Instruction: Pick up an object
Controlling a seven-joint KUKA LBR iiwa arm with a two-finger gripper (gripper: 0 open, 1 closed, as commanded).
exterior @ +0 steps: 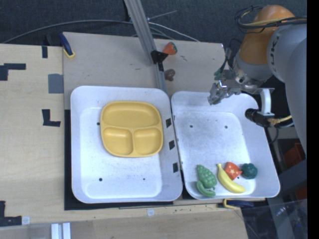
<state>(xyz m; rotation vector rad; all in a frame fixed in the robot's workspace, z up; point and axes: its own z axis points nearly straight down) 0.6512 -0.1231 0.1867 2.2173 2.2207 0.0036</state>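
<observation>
1. Arm (271, 39): grey with orange band, entering from the right, wrist poised over the upper edge of the right bin.
2. Gripper (215, 97): over the upper left corner of the right bin (209, 143), pointing down and leftward. Nothing seen between the jaws. Released or clenched: cannot tell, detail too small and dark.
3. Right bin contents, all clustered at the lower edge, well apart from the gripper:
   - green bumpy toy (205, 176), leftmost, with a second green piece (205, 189) touching it below;
   - yellow banana (229, 179), lying at a slant just right of the green toy;
   - red-orange item (232, 169), touching the banana's upper side;
   - dark green round item (248, 171), just beside the red-orange item, rightmost.
4. Left bin (87, 148): yellow sectioned plate (132, 128) lying flat in the upper half, one large compartment above, two smaller below.
5. Desk (30, 148): light wood, black tape marks at left. Slanted metal post (142, 26) standing above the gap between the bins. Small orange-and-green object (170, 48) and small brown object (170, 74) resting on the desk beside the post, outside both bins.
</observation>
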